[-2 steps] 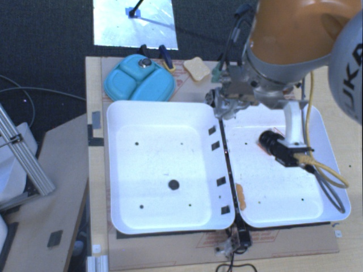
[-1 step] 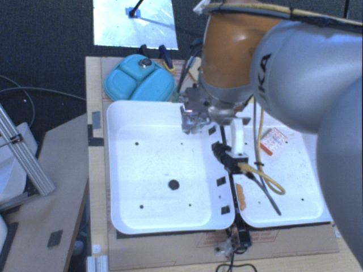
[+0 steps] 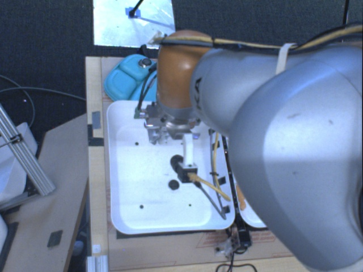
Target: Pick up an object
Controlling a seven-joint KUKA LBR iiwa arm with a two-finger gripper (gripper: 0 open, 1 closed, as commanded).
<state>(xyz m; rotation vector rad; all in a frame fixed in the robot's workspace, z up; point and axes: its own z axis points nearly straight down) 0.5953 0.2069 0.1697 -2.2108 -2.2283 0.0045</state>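
Bench [image 3: 96,174], grey arm [image 3: 295,140] over white bin [image 3: 122,169]. Object: disc [image 3: 173,184], small, round, black, flat on bin floor right of centre. Gripper [image 3: 163,135]: over bin's far half, apart from disc; whether open or closed cannot be told. Blue item [image 3: 126,79] beyond far rim.

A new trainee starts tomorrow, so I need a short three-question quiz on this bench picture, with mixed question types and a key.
1. True or false: the pincer hangs above the white bin on the view's left.
2. The rounded thing beyond that bin's far rim is: A red, B light blue, C yellow.
3. Fill in: the small dark thing lies inside the view's ___ bin.
Key: 1 true; 2 B; 3 left.
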